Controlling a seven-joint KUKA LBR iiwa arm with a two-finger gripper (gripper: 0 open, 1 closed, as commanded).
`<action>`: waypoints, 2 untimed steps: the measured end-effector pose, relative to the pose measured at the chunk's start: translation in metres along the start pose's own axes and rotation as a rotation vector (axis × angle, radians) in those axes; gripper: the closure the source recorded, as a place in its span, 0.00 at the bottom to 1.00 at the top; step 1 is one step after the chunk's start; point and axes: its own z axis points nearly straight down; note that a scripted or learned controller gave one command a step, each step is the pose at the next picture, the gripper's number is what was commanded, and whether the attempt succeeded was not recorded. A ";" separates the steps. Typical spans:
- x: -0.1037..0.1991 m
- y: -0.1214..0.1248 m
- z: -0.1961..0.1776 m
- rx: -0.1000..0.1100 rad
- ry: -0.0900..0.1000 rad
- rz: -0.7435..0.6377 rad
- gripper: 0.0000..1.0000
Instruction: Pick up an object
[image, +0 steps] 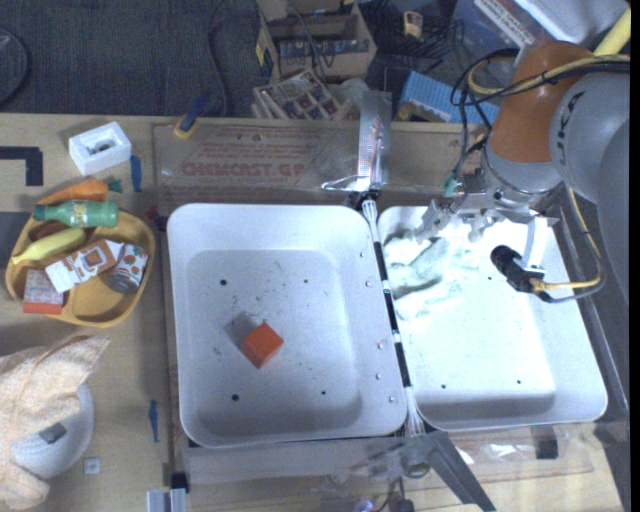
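The arm comes in from the right, its grey body and orange band hanging over the far corner of the right bin. The gripper sits low over the upper left part of that bin, close to the divider between the two bins. It is blurred there, against a smear of pale greenish reflection on the white floor, so I cannot tell how its tips stand or whether anything is between them. A black cable end with a yellow lead hangs just to the right of the gripper and a little nearer the viewer.

The only loose thing in the bins is an orange block. It lies in the left bin, well apart from the gripper: across the divider, off to the gripper's left and nearer the front edge of the bench. It rests flat on the bin floor, turned at an angle to the bin walls, with a grey shadow touching its far left side.

Much farther left of the gripper, beyond the left bin, a yellow bowl holds toy food.
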 end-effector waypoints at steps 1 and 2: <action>-0.079 -0.001 0.057 -0.010 0.003 -0.301 0.00; -0.088 -0.001 0.058 -0.005 0.010 -0.359 0.00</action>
